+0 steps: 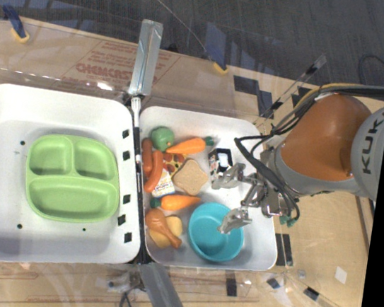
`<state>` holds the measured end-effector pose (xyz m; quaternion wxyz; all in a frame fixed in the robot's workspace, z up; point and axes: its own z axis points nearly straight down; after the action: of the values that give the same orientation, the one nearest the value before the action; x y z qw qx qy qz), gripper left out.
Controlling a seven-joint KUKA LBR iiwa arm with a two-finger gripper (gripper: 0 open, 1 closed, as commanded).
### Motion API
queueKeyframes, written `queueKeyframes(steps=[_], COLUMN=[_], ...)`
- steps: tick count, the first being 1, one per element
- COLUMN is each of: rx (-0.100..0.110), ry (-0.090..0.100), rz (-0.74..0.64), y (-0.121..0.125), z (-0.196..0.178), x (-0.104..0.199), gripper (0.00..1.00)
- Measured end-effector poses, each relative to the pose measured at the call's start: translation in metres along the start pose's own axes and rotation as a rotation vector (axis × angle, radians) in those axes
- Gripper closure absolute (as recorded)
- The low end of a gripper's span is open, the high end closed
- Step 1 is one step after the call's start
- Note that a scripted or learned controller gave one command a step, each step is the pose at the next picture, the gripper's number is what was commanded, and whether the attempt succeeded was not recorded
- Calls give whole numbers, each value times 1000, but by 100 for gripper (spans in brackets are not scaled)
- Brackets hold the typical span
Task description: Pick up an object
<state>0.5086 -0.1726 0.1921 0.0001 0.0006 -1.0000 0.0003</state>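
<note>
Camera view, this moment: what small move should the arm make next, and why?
Probably a short straight descent. The hand hangs above the right bin, over the rim of the blue bowl, with nothing between its fingers. The carrots and bread slice lie further left, so the bowl's rim looks like the nearest thing to grasp.

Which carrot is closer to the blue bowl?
The lower carrot, lying right beside the blue bowl. The other carrot sits higher in the bin, next to the green vegetable.

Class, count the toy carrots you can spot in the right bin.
2: upper carrot beside the green vegetable; lower carrot left of the blue bowl. Others may be hidden.
</note>
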Motion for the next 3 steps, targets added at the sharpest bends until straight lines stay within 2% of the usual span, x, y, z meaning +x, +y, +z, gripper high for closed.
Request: queueKeyframes(steps=[1, 2, 3], rx=[-1, 12, 0], ry=[0, -16, -1], rz=[398, 610, 778], y=[20, 63, 48], z=[100, 96, 99], x=[-5, -48, -115], gripper=[0, 0, 0])
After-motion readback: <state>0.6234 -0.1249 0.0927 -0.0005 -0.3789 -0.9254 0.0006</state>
